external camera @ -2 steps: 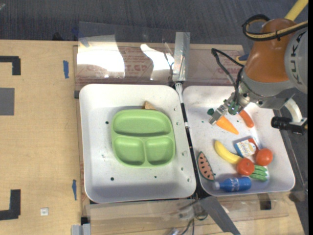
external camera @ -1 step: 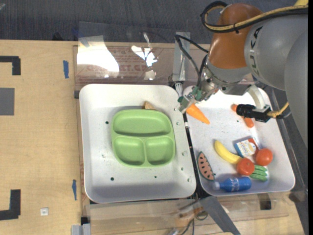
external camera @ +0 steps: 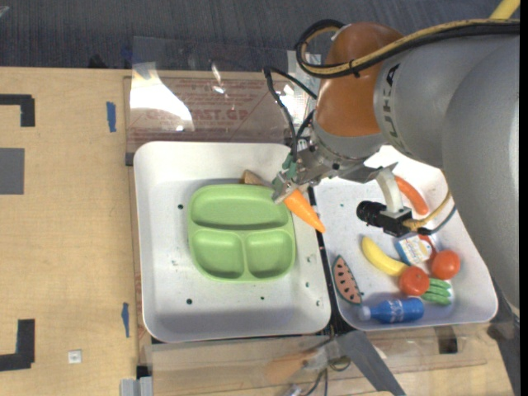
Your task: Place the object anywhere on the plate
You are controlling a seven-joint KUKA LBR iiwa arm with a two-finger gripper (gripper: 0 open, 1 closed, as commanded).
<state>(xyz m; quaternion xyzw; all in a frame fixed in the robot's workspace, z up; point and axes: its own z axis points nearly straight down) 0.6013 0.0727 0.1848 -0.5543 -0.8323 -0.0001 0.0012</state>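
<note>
The jaws (external camera: 290,186) hang under the grey wrist at the seam between the two white bins, and they appear to pinch the thick end of the toy carrot (external camera: 304,210). From that pinch the carrot's long axis slants down and to the right, tip pointing back toward the right bin (external camera: 474,299), so most of its body hangs over the divide, not the dish. The green plate (external camera: 242,230) lies in the left bin (external camera: 157,246), its right rim just beside the jaws' lower left. As I judge it, a short carry leftward would bring the carrot over the plate's upper compartment
</note>
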